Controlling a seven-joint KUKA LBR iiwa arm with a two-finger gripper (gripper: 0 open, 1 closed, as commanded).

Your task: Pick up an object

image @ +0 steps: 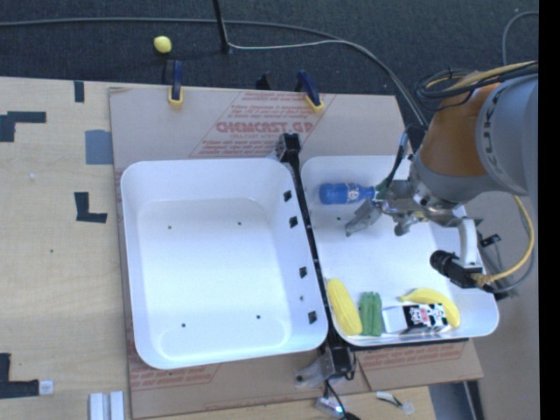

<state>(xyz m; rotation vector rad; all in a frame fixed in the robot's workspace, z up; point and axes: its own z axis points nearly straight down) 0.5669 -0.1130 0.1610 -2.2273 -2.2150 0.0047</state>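
Hovering low over the right bin (483, 326), gripper (381, 218) with its two fingers spread apart and nothing between them, tips pointing toward the view's left. Just beyond those tips, up and to the left and very near, perhaps touching, a blue bottle (343, 193) lying on its side at the bin's far end, long axis running left to right, pale cap end toward the gripper. Farther off, along the near edge of that bin, well apart from the gripper: a corn cob (343, 306), a green piece (370, 313), a banana (435, 300) and a small printed box (418, 318).
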